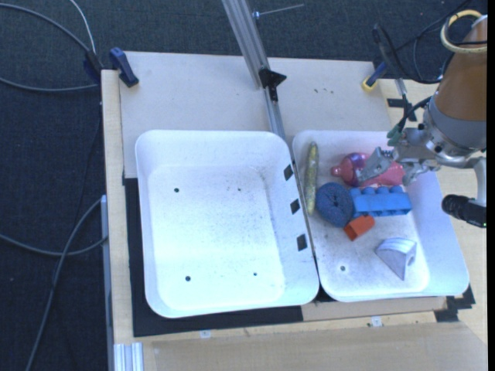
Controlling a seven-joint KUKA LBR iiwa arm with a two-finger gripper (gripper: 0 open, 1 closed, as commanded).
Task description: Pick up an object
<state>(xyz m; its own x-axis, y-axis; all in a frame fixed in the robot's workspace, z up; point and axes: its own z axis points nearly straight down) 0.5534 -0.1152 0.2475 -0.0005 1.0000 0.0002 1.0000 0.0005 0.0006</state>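
Observation:
The right bin [441,273] holds several objects. A pink and purple toy [354,165] lies at its back, with a blue brick [380,202] just in front of it. A dark blue round piece [334,204] sits to the left of the brick, and a small orange block [359,226] lies below them. A grey wedge [397,256] rests near the front. A yellow-green long piece [310,176] lies along the left wall. My gripper [391,164] hangs low over the right end of the pink toy, reaching in from the right.
The left bin [216,222] stands beside the right one, with black clips [295,205] along the shared edge. A metal pole [249,45] slants across the bench's back. Cables run on the floor to the left and behind the arm.

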